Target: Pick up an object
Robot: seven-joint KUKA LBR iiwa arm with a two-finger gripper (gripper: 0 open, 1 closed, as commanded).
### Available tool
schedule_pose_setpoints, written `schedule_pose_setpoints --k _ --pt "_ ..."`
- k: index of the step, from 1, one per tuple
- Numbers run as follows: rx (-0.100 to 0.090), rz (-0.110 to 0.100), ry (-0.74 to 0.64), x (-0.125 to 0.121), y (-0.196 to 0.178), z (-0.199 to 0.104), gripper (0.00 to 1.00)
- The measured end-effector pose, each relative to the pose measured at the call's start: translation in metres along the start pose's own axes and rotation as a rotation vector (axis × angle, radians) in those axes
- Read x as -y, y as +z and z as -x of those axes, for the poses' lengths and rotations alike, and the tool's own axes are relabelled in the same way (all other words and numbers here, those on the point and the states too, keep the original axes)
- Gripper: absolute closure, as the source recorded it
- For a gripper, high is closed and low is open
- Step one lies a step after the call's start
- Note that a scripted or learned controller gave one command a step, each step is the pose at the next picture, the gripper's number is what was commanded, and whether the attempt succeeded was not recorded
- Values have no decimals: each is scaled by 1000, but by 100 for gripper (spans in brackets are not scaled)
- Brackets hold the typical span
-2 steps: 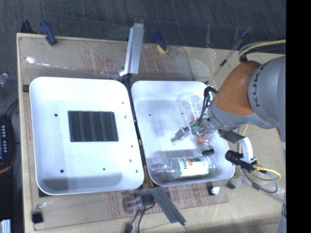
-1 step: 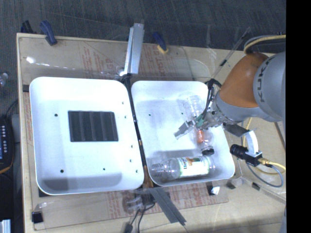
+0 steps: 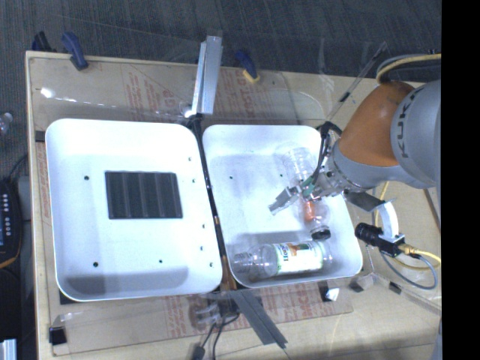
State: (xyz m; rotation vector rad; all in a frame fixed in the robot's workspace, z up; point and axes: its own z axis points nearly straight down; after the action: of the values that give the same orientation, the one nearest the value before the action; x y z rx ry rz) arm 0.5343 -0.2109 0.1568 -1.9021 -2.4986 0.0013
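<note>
Fingers: you cannot tell their state; they hang in the right bin. The bottle looks light, slick, crushable; grip it mid-body.

One fixed camera above the bench, slanted down over both bins.

Robotics laboratory test cell. A pale wooden worktop on dark carpeted floor carries two shallow white plastic bins, held by blue spring clamps. A grey industrial arm with an orange band and loose cabling complete the rig.
</note>
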Motion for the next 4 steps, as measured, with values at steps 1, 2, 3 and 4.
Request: schedule_pose_setpoints --k 1,2,3,4 --pt "0 0 0 0 0 0 0" --pt "0 -1 -4 -1 -10 0 100" --pt "0 -1 -4 -1 -10 0 0" --pt "-1 -2 -12 -2 12 -1 0"
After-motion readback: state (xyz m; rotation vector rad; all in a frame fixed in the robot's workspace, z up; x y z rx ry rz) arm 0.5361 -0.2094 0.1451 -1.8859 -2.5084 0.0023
